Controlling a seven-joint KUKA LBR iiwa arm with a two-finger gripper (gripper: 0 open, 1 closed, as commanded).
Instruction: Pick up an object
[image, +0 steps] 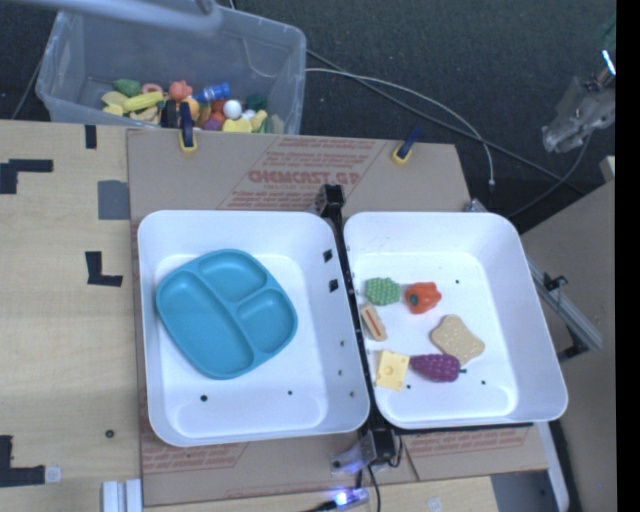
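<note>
The right bin (500, 250) holds several toy foods. A green leafy piece (382, 291) and a red pepper (423, 296) lie side by side near its middle. Below them are a small hot dog (373, 322), a tan bread slice (457, 339), a yellow cheese wedge (391, 370) and a purple grape bunch (436, 367). My gripper (575, 118) hangs at the top right of the view, high above the dark floor and well beyond the right bin's far corner, with nothing seen in it.
The left bin (170, 400) carries a blue divided plate (226, 312). A clear plastic tub (170, 70) of mixed toys stands behind the bench at the top left. A thin cable (440, 110) runs across the floor behind the bins.
</note>
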